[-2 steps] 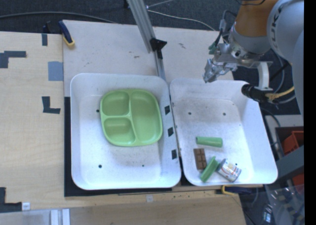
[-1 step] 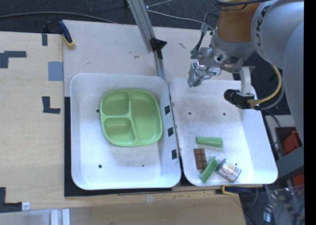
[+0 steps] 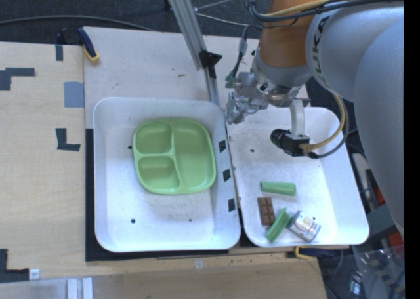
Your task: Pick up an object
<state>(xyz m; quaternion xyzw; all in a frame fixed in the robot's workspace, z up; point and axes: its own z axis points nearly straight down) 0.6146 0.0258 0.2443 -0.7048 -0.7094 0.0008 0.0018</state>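
Note:
My gripper (image 3: 235,115) hangs over the far left corner of the right bin (image 3: 335,160), close to the wall between the two bins, with nothing seen between its fingers. Well nearer the front of that bin lie a green cylinder (image 3: 278,188), a brown chocolate-like block (image 3: 265,210), a green stick (image 3: 277,224) and a small can (image 3: 305,227). The left bin (image 3: 108,179) holds a green divided plate (image 3: 174,156).
The grey arm with its orange band (image 3: 295,2) fills the upper right and overhangs the right bin's far side. A metal rod (image 3: 187,22) slants down toward the bins' divider. A blue and yellow clamp (image 3: 88,44) lies on the bench at the far left.

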